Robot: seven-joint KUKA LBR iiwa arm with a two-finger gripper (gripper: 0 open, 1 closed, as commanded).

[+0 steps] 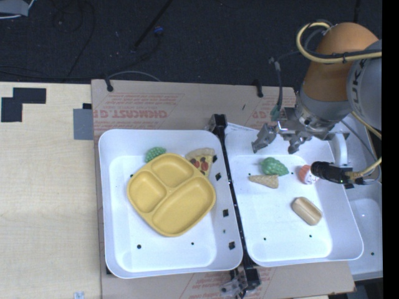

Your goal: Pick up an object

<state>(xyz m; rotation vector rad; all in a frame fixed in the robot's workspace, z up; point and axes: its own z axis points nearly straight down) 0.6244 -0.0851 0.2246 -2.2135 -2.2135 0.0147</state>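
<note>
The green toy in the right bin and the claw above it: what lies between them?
Only bare white bin floor, in the camera view. The claw hangs above the green toy, and nothing lies between them.

Right bin's (349,242) front half lies open; toys crowd its back.

A flat sheet of brown printed cardboard (162,108) covers the bench, next to a pale wooden surface (43,185) on the left. Two shallow white plastic bins sit directly on the cardboard, side by side and touching along a black divider: the left bin (118,167) and the right bin (336,242).
</note>
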